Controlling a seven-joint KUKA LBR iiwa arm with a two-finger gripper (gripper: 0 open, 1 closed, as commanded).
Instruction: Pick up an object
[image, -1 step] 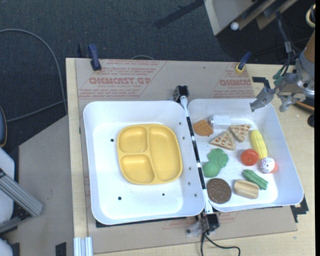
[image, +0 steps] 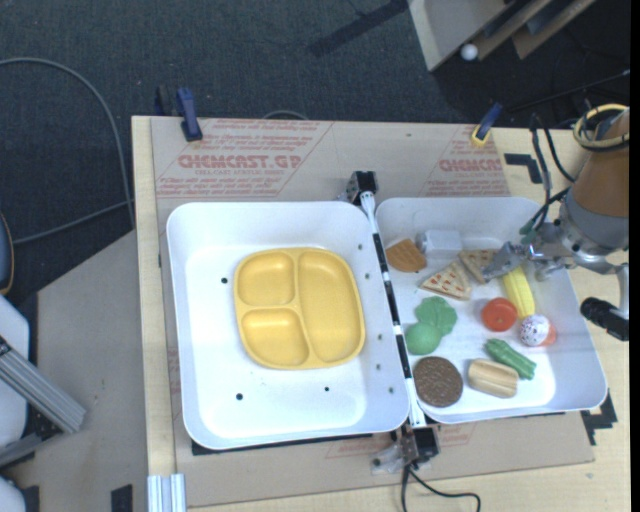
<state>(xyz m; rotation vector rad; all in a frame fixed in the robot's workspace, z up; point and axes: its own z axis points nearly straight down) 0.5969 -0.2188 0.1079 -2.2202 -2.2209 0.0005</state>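
Jaws hidden under the wrist metal, so cannot tell whether apart or together; nothing visibly clamped. Gripper (image: 520, 256) hanging over the 1 o'clock part of the right bin (image: 592, 388), arm (image: 600, 190) coming in from 3 o'clock. Left bin (image: 200, 300) at 9 o'clock of it, well apart from the gripper and bearing just a yellow divided plate (image: 298, 306). All the small pickable things in the right bin: brown patty (image: 438, 380) at 7 o'clock of the bin, green leafy piece (image: 432, 322) near its 9 o'clock wall, bread roll (image: 492, 377) at 6, sandwich wedge (image: 447, 282) toward 10. Nearest to the gripper, a corn cob (image: 519, 290), just beside it at 6 o'clock, long axis running roughly 12 to 6, tipped slightly toward 11 and 5. Beyond that, a tomato (image: 499, 315) at 7 o'clock of the gripper, touching or nearly touching the cob's lower end, and a speckled ball (image: 535, 329) at 5. Likely best bet: the cob, needing a short shift toward 6 and a closing line across 9 to 3, with the crowding tomato as the risk.
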